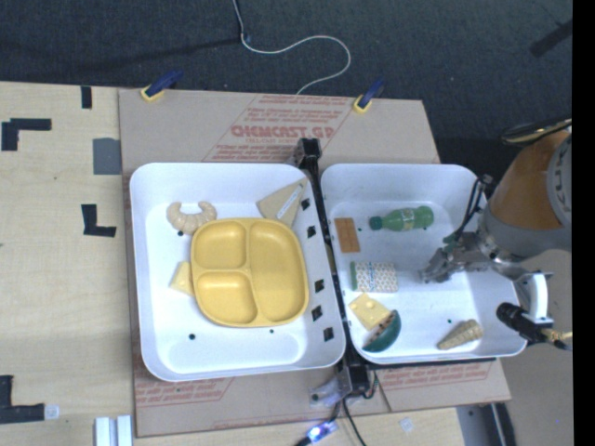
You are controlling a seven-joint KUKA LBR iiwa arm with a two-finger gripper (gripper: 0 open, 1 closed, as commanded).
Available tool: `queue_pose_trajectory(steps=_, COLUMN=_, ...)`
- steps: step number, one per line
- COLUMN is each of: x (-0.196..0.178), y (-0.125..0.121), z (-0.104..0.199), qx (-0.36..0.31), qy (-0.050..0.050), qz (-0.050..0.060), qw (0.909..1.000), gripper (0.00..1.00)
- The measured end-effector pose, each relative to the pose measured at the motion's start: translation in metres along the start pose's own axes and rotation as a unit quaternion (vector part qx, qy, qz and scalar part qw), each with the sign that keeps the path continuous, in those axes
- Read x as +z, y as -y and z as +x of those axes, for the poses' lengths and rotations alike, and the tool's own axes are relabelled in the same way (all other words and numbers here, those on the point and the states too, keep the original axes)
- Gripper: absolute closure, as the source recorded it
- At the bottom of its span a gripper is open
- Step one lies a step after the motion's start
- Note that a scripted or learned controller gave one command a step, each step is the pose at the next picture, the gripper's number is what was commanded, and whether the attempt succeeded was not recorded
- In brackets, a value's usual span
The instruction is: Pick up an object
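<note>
The arm reaches in from the right and its end effector sits low over the right bin, near that bin's right wall, above bare white floor. Whether it is parted or closed cannot be told at this size, and nothing shows between its tips, so the judgement is that the step in hand is the approach, with no object taken yet. The candidates in this bin lie around it: a green bottle on its side just up and to the left, a patterned packet to the left at mid-bin, a small orange card near the divider, a yellow wedge on a dark green piece at the lower left, and a tan cone near the lower right corner. The left bin holds a yellow divided plate. The next move calls for choosing one target, probably the bottle or the cone as the nearest, centring over it, and descending squarely.
</note>
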State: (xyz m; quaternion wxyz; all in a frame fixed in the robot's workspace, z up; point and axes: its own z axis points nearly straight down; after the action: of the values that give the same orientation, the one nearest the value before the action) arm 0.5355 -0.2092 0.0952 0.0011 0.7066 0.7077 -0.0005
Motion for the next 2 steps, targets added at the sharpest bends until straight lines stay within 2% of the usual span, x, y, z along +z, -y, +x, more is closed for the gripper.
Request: queue_pose_trajectory(steps=2, x=-0.092, y=-0.017, z=0.0, qx=0.0, qy=0.0, qz=-0.002, qw=1.0, gripper=1.0)
